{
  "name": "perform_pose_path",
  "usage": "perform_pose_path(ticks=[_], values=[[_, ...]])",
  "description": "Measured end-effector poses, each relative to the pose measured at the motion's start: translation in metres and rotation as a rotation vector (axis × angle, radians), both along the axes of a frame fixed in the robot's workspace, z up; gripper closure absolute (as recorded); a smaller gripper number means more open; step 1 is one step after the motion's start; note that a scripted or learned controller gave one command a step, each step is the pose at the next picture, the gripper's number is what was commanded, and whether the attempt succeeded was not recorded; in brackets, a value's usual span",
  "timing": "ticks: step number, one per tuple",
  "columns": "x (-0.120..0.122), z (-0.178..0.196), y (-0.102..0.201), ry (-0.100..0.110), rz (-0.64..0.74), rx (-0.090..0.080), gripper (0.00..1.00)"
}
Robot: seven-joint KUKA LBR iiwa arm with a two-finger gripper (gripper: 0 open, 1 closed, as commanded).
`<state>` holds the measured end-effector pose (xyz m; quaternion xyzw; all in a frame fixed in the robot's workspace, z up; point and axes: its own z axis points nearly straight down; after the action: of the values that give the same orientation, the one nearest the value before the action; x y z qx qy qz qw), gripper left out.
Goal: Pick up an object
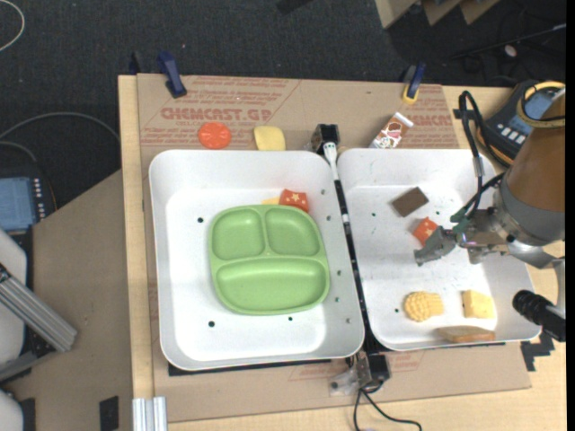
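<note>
A brown cardboard-covered bench (269,106), printed with red lettering, stands on a dark carpeted floor and bears two shallow white bins side by side. You see the left white bin (175,268) holding a green three-compartment plastic plate (268,259) near its middle, with a small red block bearing white marks (294,199) just beyond the plate's far rim and a sliver of yellow beside it. The right white bin (377,312) holds a dark brown flat rectangular piece (410,201), a small orange-red chunk (424,231), a yellow corn-cob-shaped toy (422,306), a yellow cube-like block (477,304) and a tan bread-like piece (463,334) at the near rim. The grey two-finger gripper (437,244) reaches in from the right and hangs low in the right bin, its tips just beside and slightly nearer than the orange-red chunk (whether they touch it you cannot tell, and nothing is visibly between them). On the bench beyond the bins lie an orange round disc (214,136), a pale yellow rounded block (269,138) and a small red-and-white packet (390,134). Two blue clamps (171,74) grip the far edge.
</note>
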<state>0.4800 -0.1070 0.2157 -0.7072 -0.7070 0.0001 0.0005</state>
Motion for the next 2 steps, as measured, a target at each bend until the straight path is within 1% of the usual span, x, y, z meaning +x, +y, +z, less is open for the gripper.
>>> perform_pose_path(ticks=[1, 2], values=[[0.102, -0.04, -0.032, -0.008, 0.003, -0.004, 0.0], [0.095, -0.137, -0.048, 0.007, -0.001, 0.001, 0.0]])
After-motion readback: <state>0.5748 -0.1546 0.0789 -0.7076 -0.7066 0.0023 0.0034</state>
